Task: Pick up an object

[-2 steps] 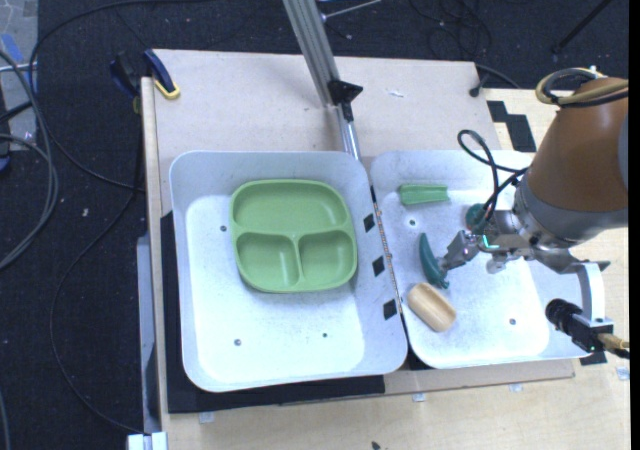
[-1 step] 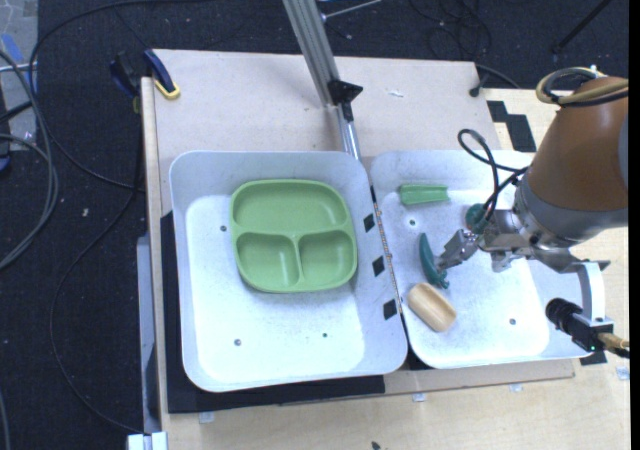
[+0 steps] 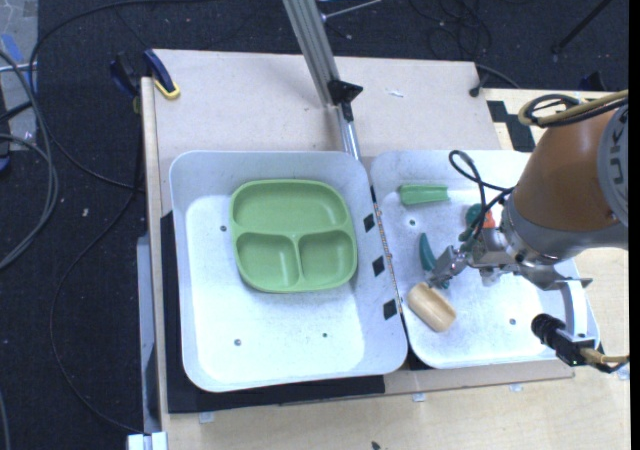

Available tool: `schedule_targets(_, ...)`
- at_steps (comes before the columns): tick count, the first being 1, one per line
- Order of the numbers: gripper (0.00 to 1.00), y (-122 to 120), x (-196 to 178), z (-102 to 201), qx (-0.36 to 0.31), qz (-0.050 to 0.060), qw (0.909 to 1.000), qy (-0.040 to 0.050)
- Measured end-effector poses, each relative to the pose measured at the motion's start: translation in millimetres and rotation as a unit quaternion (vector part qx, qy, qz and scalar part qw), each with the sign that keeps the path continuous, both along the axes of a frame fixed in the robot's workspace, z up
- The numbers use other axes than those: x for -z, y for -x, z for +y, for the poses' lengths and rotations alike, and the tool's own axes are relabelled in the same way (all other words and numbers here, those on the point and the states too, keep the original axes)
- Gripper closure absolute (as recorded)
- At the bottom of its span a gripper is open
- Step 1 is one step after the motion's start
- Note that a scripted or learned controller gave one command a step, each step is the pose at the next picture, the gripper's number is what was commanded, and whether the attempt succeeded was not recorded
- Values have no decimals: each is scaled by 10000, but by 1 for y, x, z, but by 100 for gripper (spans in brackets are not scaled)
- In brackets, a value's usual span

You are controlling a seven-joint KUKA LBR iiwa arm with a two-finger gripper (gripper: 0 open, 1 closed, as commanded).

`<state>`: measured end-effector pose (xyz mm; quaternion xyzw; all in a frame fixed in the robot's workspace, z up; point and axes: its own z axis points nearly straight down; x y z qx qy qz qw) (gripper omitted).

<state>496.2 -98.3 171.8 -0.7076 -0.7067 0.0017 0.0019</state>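
Gripper closing in on right-bin objects

Camera view: gripper [image 3: 447, 273] hangs low in the right bin [image 3: 520, 343], beside a teal piece [image 3: 427, 251], just above a tan block [image 3: 432, 307] near its left edge. Finger opening: cannot tell. Approach step; next, a centred descent.

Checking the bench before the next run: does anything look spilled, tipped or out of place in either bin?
Nothing stands out. The green divided plate sits flat in the left bin. In the right bin, the tan block and small green pieces lie loose near the gripper, none spilled over a rim.
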Motion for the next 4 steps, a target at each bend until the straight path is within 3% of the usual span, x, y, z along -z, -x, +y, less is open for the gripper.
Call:
schedule_targets(1,0,-2,63,-4,1,4,10000,-4)
schedule_targets(2,0,-5,76,-2,-7,-49,10000,-26)
schedule_targets(3,100,-8,61,-2,-8,-99,9999,-26)
schedule_targets(4,100,-11,11,-12,-12,-49,10000,11)
